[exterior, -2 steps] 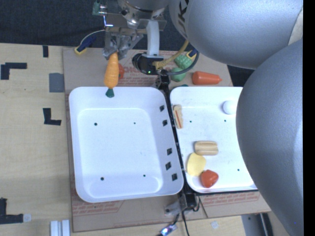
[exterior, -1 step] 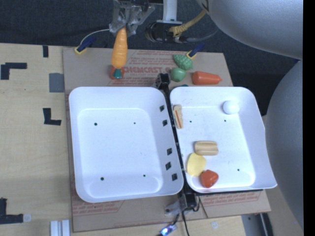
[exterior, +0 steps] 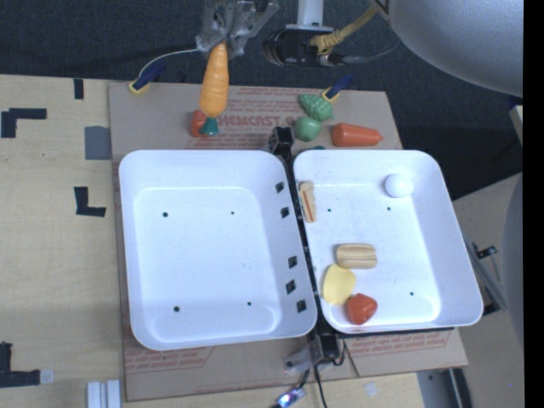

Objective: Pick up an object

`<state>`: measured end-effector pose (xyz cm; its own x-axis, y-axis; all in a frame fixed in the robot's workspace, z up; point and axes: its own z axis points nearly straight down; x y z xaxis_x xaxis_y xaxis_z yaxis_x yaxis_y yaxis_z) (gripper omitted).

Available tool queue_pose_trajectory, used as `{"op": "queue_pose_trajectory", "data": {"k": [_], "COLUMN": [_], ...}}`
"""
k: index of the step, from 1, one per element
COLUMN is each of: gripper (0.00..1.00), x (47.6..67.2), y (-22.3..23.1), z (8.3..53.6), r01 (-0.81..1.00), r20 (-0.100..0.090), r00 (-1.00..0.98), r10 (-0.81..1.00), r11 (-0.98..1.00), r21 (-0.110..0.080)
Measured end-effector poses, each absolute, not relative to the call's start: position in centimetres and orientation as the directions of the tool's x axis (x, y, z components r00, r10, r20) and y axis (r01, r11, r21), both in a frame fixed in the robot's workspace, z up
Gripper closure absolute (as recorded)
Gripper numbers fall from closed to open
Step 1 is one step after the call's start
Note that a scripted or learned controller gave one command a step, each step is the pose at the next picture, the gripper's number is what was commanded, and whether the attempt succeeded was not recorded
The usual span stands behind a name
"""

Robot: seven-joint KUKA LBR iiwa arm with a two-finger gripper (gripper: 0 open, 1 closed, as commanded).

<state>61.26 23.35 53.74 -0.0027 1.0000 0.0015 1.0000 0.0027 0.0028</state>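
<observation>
The left bin (exterior: 204, 253) lies on a cardboard sheet (exterior: 255, 109) printed with red lettering too small to read. Beyond that bin's far edge, the gripper (exterior: 228, 42) hangs above the sheet, its fingers (exterior: 240, 36) closed on the top of an orange carrot (exterior: 214, 82), which dangles tip-down. Right of that bin, the right bin (exterior: 425, 228) holds a white ball (exterior: 397, 184), a tan roll (exterior: 355, 256) and a yellow piece (exterior: 338, 284).

Two shallow white plastic bins (exterior: 136, 228) look smooth and faintly glossy. The flat brown cardboard sheet (exterior: 255, 104) beneath is matt. The orange plastic carrot (exterior: 214, 79) is smooth.
</observation>
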Motion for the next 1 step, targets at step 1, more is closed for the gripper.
{"op": "queue_pose_trajectory", "data": {"k": [1], "gripper": [1.00], "x": [54.52], "y": [23.31], "z": [43.90], "r01": [1.000], "r20": [-0.004], "r00": [-0.003], "r10": [1.000], "r11": [0.003], "r21": [-0.013]}}
